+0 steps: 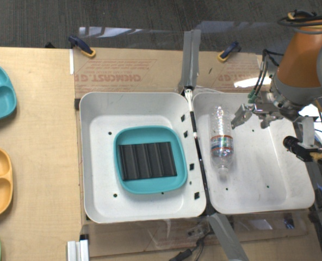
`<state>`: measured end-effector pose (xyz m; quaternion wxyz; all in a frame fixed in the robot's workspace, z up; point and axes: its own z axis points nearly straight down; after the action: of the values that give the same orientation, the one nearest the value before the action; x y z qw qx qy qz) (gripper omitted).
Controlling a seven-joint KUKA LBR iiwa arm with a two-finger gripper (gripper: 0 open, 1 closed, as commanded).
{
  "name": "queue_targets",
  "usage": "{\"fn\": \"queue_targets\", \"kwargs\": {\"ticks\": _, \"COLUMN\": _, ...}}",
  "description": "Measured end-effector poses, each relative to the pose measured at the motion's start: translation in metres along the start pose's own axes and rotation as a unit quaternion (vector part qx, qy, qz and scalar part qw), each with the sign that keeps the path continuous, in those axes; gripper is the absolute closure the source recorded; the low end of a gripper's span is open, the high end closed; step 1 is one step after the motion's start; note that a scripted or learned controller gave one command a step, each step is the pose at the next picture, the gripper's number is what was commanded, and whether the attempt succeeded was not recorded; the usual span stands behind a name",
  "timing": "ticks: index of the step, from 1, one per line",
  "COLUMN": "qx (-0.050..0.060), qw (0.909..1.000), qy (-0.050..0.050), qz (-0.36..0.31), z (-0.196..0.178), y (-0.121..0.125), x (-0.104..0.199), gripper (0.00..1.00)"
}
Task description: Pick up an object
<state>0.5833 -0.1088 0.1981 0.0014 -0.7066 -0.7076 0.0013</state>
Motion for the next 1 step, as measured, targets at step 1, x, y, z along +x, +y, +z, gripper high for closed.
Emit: {"fn": "queue_targets", "kwargs": {"ticks": 1, "qx": -0.001, "qw": 0.9950, "qy": 0.000, "qz": -0.099, "z": 0.1069, "y": 0.0173, "x": 0.0152, "gripper": 0.00}}
